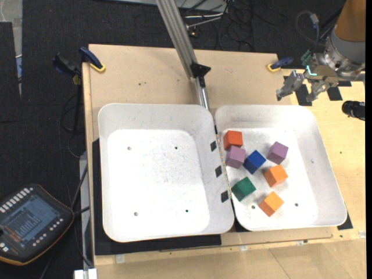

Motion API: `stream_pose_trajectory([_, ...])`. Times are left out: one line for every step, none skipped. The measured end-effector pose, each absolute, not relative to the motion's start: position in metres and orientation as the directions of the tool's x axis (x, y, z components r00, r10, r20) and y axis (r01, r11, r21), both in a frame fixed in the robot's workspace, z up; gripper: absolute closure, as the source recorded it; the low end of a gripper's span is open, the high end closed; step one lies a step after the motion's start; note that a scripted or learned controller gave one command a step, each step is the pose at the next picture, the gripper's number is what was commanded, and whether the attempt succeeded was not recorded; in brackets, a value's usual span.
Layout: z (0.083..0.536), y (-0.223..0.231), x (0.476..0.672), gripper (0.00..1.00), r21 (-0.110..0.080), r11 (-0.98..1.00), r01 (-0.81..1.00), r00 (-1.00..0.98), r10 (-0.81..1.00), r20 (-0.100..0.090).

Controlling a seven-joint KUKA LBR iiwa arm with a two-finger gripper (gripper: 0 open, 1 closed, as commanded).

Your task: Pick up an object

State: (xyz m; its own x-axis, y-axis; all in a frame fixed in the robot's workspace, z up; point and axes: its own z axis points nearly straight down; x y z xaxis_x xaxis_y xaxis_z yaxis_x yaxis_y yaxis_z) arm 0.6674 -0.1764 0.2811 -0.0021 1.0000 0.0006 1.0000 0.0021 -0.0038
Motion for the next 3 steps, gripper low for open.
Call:
stream_pose_trajectory([0.284,-0.176,0.668,0.0,0.0,0.004,1.0,-0.004,1.0,-0.001])
stream_pose_trajectory([0.24,-0.18,0.669,0.0,-0.004,0.0,1.0,0.0,1.0,-0.001])
stream_pose_trajectory([0.176,-0.177,0.672,0.0,-0.005,0.003,1.0,-0.003,1.0,0.0])
